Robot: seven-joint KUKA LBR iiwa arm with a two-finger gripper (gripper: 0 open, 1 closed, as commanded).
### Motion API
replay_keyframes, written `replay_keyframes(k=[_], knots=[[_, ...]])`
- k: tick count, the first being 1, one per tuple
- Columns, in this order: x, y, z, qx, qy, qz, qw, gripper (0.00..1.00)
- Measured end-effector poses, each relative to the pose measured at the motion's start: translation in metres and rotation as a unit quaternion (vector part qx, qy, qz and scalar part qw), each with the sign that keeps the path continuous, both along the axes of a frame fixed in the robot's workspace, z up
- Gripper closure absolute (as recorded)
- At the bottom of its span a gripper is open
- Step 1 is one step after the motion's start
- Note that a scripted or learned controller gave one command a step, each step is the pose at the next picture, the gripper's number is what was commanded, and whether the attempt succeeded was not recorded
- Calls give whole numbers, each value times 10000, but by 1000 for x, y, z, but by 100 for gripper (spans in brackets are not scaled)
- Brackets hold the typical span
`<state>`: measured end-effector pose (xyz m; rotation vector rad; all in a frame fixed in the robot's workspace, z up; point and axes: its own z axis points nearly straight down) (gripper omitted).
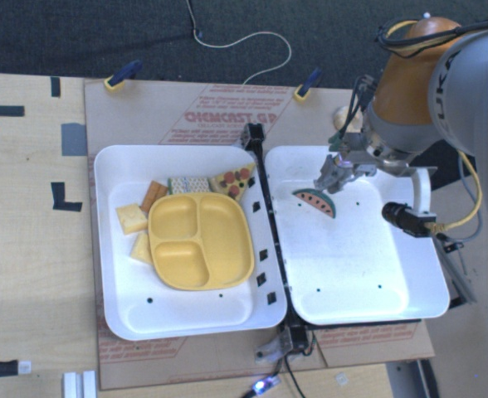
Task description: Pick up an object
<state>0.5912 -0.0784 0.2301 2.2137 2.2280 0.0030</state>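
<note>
Here the watermelon slice (pixel 314 201) lies just below-left of the jaws (pixel 330 181) — apart.

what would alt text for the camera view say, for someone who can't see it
A grey robot arm reaches from the right, its gripper low over the right white bin, just beside a toy watermelon slice. The left white bin holds a yellow divided plate with toy food pieces tucked around its upper and left edges.

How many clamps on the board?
2: a blue-and-yellow clamp at the board's far left corner, another clamp on the far edge above the right bin. Others may be hidden.
</note>
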Motion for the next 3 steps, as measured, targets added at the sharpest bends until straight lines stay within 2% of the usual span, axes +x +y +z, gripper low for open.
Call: replay_keyframes(k=[1,2,3], knots=[[-1,3,-17,-9,25,-28,10000,100],[-3,-7,-5,-7,12,-29,10000,100],[-4,5,3,-3,13,-22,10000,100]])
